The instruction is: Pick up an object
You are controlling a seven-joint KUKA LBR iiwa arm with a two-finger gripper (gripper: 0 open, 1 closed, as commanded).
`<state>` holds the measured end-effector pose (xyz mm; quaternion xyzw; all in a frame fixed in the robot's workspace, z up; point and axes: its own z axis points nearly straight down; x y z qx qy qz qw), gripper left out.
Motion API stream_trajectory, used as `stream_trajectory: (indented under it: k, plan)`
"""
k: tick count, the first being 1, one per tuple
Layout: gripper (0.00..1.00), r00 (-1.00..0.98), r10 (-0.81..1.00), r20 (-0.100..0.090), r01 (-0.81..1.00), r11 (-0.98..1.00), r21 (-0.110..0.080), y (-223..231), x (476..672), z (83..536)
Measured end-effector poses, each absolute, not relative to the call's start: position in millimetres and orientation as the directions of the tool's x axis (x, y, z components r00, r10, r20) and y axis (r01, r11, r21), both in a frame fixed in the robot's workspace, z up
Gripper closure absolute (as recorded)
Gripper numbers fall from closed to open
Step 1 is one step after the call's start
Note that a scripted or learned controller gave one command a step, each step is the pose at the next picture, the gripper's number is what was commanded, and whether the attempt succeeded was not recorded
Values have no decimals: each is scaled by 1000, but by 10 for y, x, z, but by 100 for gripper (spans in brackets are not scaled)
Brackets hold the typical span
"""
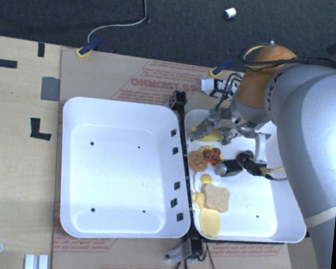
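Hand (213,128) sits low at the right bin's (277,229) far edge, over a yellow piece (211,135); whether it grips anything, I cannot tell.

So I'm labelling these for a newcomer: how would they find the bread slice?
Look in the right bin, near its left wall. The bread slice is the tan square, above a pale yellow piece; it alone has a brown crust edge.
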<state>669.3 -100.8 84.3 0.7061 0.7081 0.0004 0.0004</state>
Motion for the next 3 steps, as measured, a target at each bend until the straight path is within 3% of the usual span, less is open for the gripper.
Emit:
stream_trajectory:
  k: [1, 2, 3]
  plan:
    - [100, -4, 1000, 1, 1000, 4, -12, -1006, 6659, 926]
    - [100, 1, 1000, -1, 1000, -1, 8, -1147, 6208, 880]
    - [100, 2, 1000, -1, 1000, -2, 1, -1665, 6207, 1058]
